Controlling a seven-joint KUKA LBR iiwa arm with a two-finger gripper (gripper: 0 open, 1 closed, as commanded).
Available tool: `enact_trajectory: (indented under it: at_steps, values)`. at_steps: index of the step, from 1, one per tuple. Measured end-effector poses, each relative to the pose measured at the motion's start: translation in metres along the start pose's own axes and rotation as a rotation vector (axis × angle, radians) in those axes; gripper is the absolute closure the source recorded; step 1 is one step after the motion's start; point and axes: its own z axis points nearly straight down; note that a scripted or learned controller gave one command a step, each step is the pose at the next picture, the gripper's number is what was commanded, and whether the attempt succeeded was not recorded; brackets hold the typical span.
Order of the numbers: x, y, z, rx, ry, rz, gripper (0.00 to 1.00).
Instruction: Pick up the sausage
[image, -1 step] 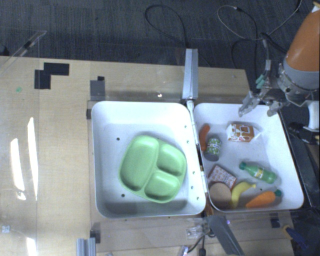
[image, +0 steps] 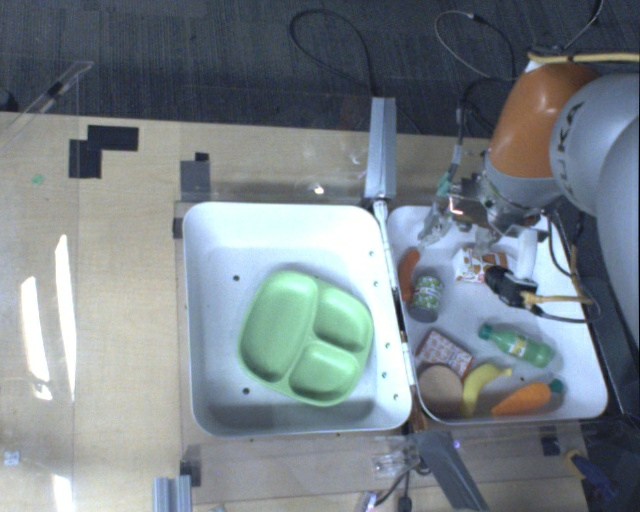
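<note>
As you read the scene from the left, the counter (image: 100, 300) is bare wood. On it sits the left bin (image: 205, 300), which holds a green divided tray (image: 305, 335) and has no part in this job.

Just past the wall between the bins, the sausage (image: 408, 268) lies in the right bin (image: 575, 375), a reddish piece running lengthwise along that bin's left wall and seemingly touching it. A small green-labelled can (image: 428, 292) stands just beside its near end.

The hand (image: 462, 222) hangs to the right of the sausage near the bin's far edge, by a small printed packet (image: 472, 266). You cannot tell from this view whether it is open or closed, and nothing shows held in it.

Nearer you in the bin lie a green bottle (image: 516, 345), a banana (image: 482, 380) and a carrot (image: 522, 399), all well apart from the sausage.

Your main risk is the wall. With so little room on that side, a descent may land on the rim or push the sausage instead of straddling it. The can is the second risk: a slightly misplaced approach could knock it over or grab it instead. The sausage also looks smooth and round, so it could roll or slip out of an off-centre squeeze.
</note>
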Motion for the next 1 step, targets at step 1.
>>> enact_trajectory:
  at_steps: [1]
  values:
    - [-0.0235,0.011,0.0652,-0.029,-0.004,-0.262,0.0]
